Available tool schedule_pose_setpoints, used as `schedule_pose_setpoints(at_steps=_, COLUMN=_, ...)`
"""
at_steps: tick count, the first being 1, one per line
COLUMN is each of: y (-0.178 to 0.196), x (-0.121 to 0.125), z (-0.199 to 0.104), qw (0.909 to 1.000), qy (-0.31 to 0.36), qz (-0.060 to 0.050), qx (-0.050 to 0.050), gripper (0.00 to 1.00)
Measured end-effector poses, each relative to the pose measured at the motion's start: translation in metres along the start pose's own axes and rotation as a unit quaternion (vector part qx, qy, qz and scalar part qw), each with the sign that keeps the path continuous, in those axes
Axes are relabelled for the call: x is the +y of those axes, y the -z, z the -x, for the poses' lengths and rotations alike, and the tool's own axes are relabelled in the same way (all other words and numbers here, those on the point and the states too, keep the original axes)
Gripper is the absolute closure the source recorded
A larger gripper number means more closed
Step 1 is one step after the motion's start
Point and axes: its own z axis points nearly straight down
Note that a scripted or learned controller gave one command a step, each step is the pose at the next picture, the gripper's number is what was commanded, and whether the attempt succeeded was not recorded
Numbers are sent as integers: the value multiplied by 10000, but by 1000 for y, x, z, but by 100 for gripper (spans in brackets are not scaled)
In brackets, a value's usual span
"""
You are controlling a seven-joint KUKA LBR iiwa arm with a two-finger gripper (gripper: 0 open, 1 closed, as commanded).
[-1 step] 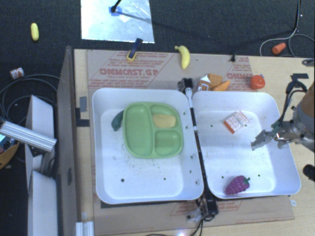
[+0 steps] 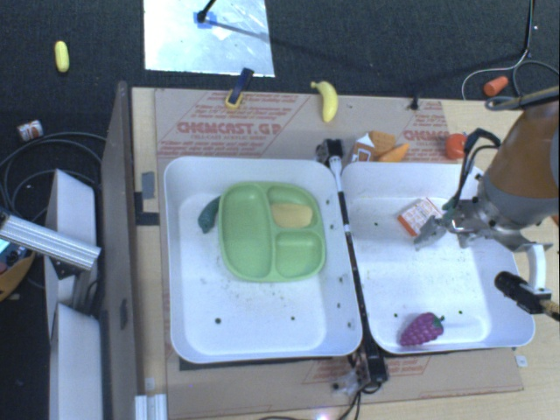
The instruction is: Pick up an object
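Camera view, slanted downward over both bins: the gripper [image 2: 440,227] sits low in the right bin [image 2: 503,326], touching or just beside a small orange-and-white packet [image 2: 417,214] toward the far side. Whether its tips are spread or pressed together cannot be told. Purple grapes [image 2: 422,328] lie at the near edge, well apart. Recommendation: centre the tool squarely over the packet, descend vertically, close firmly before lifting. A green divided plate [image 2: 249,252] occupies the left bin.

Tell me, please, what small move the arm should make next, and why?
Probably lower the gripper onto the small orange-and-white packet in the right bin. It sits just beside the packet, with nothing visibly held, and the purple grapes lie farther off.
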Motion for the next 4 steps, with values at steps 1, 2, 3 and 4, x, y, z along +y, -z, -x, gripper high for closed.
schedule_pose_setpoints(at_steps=1, y=-77, x=41, z=-17, qw=10000, qy=0, qz=-5, qx=0, gripper=0)
schedule_pose_setpoints(at_steps=2, y=-72, x=64, z=-9, qw=10000, qy=-10, qz=9, qx=-1, gripper=0)
schedule_pose_setpoints(at_steps=3, y=-42, x=78, z=-4, qw=10000, qy=-10, qz=6, qx=-1, gripper=0)
schedule_pose_setpoints(at_steps=4, y=-68, x=90, z=12, qw=10000, qy=-31, qz=32, qx=-15, gripper=0)
